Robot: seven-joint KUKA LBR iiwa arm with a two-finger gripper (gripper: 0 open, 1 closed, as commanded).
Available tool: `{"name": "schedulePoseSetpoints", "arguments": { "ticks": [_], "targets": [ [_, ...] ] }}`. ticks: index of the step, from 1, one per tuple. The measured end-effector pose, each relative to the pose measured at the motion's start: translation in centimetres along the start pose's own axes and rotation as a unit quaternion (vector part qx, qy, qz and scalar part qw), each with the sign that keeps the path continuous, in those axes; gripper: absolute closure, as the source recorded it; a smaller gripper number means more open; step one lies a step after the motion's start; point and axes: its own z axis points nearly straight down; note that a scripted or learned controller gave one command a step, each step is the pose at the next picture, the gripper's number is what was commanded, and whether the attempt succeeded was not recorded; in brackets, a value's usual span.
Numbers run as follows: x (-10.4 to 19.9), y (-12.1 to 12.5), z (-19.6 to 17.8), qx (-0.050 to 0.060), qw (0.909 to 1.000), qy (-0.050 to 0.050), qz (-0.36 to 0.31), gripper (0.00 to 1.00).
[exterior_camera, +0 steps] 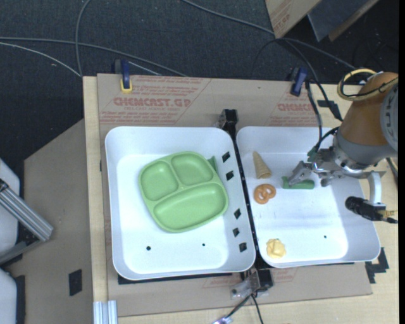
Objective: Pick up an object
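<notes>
Over the right bin [354, 250], hand [302, 179] grips green piece [299, 185].

Dark carpet floor [190, 44], cables [79, 38] trailing; cardboard box [297, 12] at top edge.

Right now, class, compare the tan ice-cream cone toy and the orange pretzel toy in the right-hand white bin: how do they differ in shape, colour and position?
The tan ice-cream cone toy is a solid, tapering wedge; the orange pretzel toy is a rounded loop with holes. The cone is pale tan, the pretzel deeper orange. The cone lies nearer the bin's far edge, the pretzel just in front of it. Both lie in the right-hand white bin, near its left wall, apart from the gripper.
</notes>
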Motion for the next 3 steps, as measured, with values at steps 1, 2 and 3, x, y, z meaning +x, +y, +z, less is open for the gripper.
{"name": "schedulePoseSetpoints", "arguments": {
  "ticks": [1, 2, 3],
  "targets": [
    [0.1, 0.0, 2.6, -0.001, 1.0, 0.0, 0.0, 0.0],
    [0.1, 0.1, 1.3, -0.003, 1.0, 0.0, 0.0, 1.0],
    [0.3, 0.3, -5.2, -0.007, 1.0, -0.002, -0.001, 1.0]
  ]
}}
